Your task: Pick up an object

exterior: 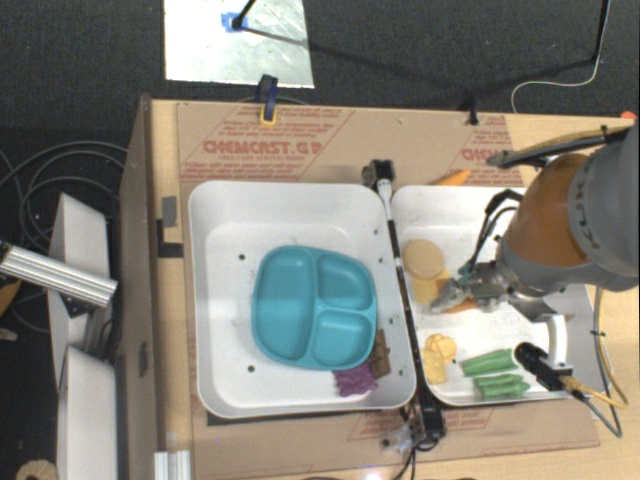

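I see the arm [570, 218] reaching in from the right, bent low over the right bin [450, 200], its gripper [462, 294] down among the pieces there. Whether it is open or closed I cannot tell (the tips blur into an orange piece [462, 308]). Just left of it lies a tan round piece [423, 258]; green pieces [496, 373] lie nearer. The left bin [230, 208] holds a teal divided plate [315, 306]. The cardboard on the counter [270, 143] reads "CHEMCAST".
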### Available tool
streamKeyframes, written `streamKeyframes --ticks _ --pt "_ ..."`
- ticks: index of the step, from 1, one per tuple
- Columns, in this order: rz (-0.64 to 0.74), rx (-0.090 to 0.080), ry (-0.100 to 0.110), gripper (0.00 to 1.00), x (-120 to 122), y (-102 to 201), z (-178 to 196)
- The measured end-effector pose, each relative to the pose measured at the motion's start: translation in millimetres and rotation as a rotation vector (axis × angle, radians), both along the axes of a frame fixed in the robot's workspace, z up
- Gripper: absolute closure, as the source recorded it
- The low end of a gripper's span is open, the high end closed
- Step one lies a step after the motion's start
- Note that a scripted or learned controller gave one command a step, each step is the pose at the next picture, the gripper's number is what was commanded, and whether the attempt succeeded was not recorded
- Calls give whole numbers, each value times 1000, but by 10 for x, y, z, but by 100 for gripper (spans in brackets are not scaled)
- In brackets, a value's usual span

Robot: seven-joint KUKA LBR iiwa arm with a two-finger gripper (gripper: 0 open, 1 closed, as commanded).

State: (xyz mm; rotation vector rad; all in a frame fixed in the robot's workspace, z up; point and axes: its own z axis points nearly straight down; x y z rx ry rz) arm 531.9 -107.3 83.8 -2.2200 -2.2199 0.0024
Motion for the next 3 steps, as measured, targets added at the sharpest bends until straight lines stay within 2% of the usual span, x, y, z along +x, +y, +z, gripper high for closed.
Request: streamKeyframes --ticks 1,2,3 --pt "4 -1 -7 0 248 -116 10" --pt "-5 -1 1 0 -404 -452 -1" --pt "9 -1 -12 0 440 -291 16"
